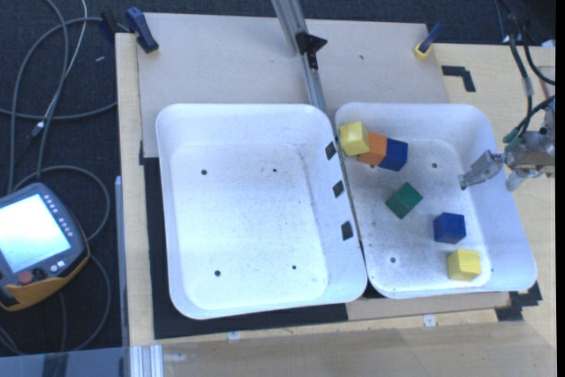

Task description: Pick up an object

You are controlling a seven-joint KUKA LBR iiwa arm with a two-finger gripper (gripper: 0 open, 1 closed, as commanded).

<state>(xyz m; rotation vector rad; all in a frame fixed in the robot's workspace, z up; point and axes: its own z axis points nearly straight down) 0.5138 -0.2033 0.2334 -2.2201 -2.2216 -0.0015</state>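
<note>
We see two yellow cubes (354, 138) (464, 264), an orange cube (376, 149), two blue cubes (394, 154) (449, 227) and a green cube (404, 199). They lie left of the grey gripper (491, 171), in a white bin (494, 137) speckled dark.

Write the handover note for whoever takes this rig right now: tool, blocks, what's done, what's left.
Tool: at the right bin's right edge, nothing seen between its tips.
Blocks, all in the right bin: yellow block, orange block and blue block bunched at the upper left; green block mid-bin; second blue block and second yellow block lower right.
Done: nothing picked.
Left: grasp and lift one block.
</note>
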